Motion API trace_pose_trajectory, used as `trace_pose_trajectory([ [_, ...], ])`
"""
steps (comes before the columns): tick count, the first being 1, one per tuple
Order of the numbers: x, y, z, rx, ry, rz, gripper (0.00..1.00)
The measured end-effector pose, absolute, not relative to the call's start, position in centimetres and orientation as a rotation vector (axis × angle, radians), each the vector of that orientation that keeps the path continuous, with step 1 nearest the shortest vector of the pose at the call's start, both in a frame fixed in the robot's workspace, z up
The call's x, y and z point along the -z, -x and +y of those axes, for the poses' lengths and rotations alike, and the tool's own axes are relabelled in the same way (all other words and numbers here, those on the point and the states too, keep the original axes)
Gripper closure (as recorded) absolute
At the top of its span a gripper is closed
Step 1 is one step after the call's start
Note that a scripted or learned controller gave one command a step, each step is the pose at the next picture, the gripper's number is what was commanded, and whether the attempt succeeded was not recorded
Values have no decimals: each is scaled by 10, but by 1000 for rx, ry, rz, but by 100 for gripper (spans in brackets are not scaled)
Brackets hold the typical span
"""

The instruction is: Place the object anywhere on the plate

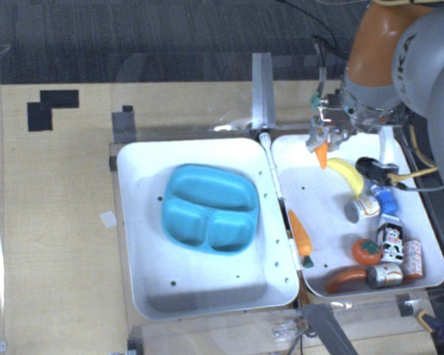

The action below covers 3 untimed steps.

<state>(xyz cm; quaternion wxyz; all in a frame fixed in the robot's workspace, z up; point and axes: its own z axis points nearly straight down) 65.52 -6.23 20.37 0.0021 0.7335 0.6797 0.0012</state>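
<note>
A blue plate (209, 208) with three compartments lies in the left white bin (139, 239), a little left of its middle. My gripper (323, 144) hangs over the far left corner of the right bin (323, 211). A small orange wedge-shaped piece (321, 158) pokes out below, between its fingers, point down. The gripper is shut on this piece and stands well to the right of the plate, beyond the divider between the bins.
The right bin holds a banana (347, 175), a carrot (300, 237) along its left wall, a grey can (361, 209), a tomato (366, 252), a sausage (347, 279) and several small packs at the right. A metal post (262, 87) rises behind the divider.
</note>
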Motion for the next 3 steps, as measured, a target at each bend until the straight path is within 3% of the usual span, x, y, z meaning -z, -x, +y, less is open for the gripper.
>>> trace_pose_trajectory([
  [2,-185,-599,65,-4,-1897,2502,100],
  [3,-185,-599,65,-5,-1897,2501,0],
])
